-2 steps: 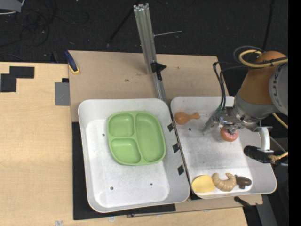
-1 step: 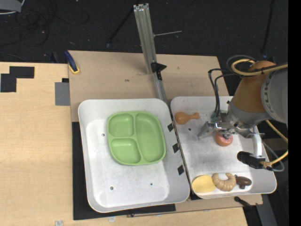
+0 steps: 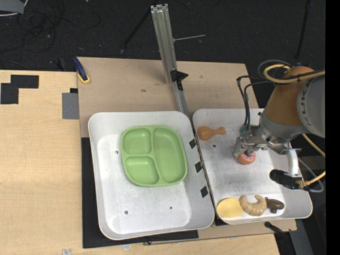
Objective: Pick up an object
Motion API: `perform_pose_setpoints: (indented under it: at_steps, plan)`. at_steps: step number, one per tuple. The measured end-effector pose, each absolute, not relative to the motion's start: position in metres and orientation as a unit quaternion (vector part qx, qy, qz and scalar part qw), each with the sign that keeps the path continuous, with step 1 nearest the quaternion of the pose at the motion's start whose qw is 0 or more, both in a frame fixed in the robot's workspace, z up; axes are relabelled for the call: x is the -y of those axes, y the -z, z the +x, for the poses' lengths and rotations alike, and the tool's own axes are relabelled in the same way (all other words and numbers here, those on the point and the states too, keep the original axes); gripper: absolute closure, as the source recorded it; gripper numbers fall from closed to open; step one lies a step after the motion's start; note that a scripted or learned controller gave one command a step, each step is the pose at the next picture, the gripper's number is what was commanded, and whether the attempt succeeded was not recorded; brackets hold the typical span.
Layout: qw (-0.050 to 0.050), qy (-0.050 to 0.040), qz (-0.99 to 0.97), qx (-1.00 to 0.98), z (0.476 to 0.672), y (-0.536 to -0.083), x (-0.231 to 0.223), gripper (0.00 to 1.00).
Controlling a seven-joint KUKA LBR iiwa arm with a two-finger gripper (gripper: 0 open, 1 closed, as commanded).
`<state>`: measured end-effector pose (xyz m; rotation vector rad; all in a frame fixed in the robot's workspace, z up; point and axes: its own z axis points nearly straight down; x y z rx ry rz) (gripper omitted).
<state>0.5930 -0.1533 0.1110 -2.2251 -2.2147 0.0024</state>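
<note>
In the right bin (image 3: pixel 228 185) my gripper (image 3: pixel 245 151) points down over a small pink-red object (image 3: pixel 246 158), which lies right under its tips and is partly hidden by them. An orange drumstick-shaped toy (image 3: pixel 210 133) lies near the bin's far left corner. At the near edge sit a yellow round piece (image 3: pixel 229 207), a tan curled croissant-like toy (image 3: pixel 253 204) and a dark brown piece (image 3: pixel 274 203).
The left bin (image 3: pixel 106 195) holds a green divided plate (image 3: pixel 154 155). An upright aluminium post (image 3: pixel 166 47) stands behind the bins. Black clips (image 3: pixel 197 166) mark the seam between the bins. Cables and a black fitting (image 3: pixel 284 178) hang off the arm at right.
</note>
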Motion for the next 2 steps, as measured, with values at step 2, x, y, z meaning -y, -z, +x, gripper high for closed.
perform_pose_setpoints:
  at_steps: [2]
  plan:
    - [-0.001, 0.0009, -0.706, 0.708, 0.586, -0.207, 0.148, 1.0]
